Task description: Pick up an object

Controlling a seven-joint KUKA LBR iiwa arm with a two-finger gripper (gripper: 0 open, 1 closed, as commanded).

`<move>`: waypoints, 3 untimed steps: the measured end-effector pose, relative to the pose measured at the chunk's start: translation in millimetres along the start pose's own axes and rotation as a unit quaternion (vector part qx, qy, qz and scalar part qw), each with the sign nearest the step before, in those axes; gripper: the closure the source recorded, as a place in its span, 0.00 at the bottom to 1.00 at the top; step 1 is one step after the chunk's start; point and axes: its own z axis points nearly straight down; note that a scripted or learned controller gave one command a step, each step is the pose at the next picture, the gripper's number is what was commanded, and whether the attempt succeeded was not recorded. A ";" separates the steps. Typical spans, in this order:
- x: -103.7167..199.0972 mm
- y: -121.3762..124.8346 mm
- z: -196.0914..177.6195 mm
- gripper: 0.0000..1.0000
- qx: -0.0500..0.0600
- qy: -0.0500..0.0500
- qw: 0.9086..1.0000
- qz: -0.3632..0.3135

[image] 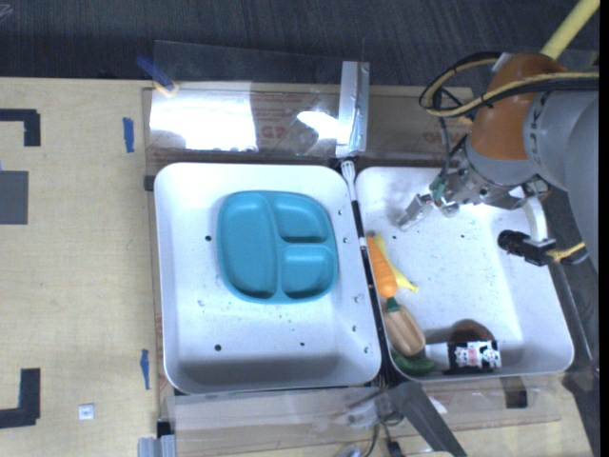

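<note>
1 gripper [416, 211], fingers apart and holding nothing, is hovering at the right bin's [495, 284] far-left corner, approach step; next, descending onto the toy carrot [382, 267] along the left wall.

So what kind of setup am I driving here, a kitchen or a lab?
Most likely a lab bench for robot picking trials, not a kitchen. Two shallow white bins sit side by side on a wooden bench, the toy carrot looks like a practice object, and blue tape marks dot the board.
</note>
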 end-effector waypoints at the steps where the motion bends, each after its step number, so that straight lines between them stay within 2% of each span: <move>1: -8.5 -16.3 -33.5 0.00 0.001 0.001 0.998 -0.061; 2: 7.7 -133.2 -2.0 0.00 0.001 0.000 0.998 -0.061; 3: 20.6 -57.8 -1.5 0.00 -0.001 0.000 1.000 -0.003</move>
